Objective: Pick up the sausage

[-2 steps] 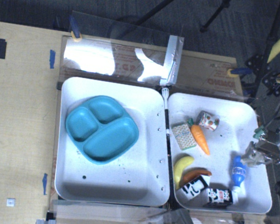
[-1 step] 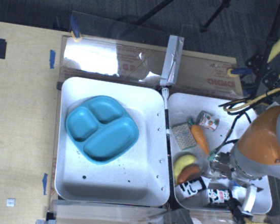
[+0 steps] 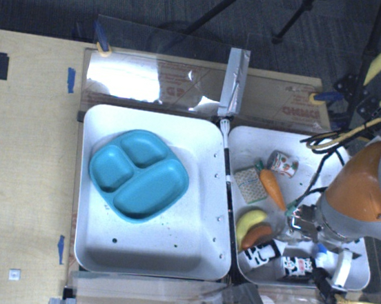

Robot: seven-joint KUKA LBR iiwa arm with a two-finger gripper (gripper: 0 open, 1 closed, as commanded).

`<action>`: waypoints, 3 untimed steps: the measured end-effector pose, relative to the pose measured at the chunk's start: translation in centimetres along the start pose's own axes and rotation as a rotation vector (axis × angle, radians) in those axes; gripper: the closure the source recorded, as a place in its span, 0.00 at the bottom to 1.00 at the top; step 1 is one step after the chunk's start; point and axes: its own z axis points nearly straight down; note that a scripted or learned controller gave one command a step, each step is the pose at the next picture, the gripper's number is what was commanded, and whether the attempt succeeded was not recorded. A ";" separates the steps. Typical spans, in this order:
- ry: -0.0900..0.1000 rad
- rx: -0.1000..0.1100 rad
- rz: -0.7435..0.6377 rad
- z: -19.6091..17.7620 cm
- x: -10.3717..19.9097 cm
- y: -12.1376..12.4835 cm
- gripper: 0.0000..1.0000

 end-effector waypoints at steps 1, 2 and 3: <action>-0.003 0.008 0.056 -8.8 3.4 -0.9 1.00; -0.003 0.003 -0.211 -12.2 4.2 -1.0 1.00; -0.001 0.009 -0.269 -8.8 7.6 -1.9 1.00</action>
